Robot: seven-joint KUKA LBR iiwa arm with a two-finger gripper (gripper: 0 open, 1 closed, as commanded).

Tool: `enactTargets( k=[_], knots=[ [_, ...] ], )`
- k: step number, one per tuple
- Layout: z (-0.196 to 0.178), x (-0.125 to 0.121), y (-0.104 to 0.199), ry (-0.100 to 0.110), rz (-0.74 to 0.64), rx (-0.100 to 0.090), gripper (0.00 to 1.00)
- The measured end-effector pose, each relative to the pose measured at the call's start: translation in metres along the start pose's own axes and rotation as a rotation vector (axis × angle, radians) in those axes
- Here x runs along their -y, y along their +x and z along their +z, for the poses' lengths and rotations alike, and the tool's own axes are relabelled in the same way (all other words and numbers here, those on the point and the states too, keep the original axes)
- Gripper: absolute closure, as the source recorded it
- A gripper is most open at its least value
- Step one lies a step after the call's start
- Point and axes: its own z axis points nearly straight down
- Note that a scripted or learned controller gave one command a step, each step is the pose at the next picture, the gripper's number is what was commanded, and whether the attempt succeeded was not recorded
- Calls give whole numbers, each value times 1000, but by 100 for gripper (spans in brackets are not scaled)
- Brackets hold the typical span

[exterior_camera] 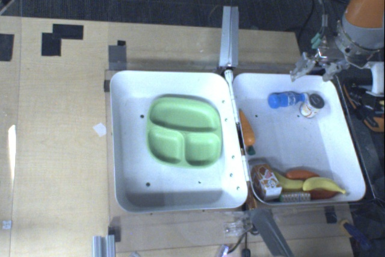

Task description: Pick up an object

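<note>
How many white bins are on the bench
2. The left bin holds a green divided tray; the right bin holds a blue bottle and other items.

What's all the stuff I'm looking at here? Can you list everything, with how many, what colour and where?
bins: two, white, side by side on the bench
tray: one, green, three compartments, middle of the left bin
bottle: one, blue, lying on its side, far part of the right bin
jar: one, pale with a dark top, just right of the bottle
carrot: one, orange, along the right bin's left wall
packet: one, brown and white, near left corner of the right bin
banana: one, yellow, near edge of the right bin
red item: one, red-orange, behind the banana; what it is I cannot tell
arm: one, grey with orange band, upper right
end effector: one, metal, above the right bin's far rim
</note>
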Motion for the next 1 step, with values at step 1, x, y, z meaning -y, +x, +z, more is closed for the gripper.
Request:
enactTargets(
  k=[1],
  knots=[
    [-13,-2,1,-6,-7,2,100]
  ],
)
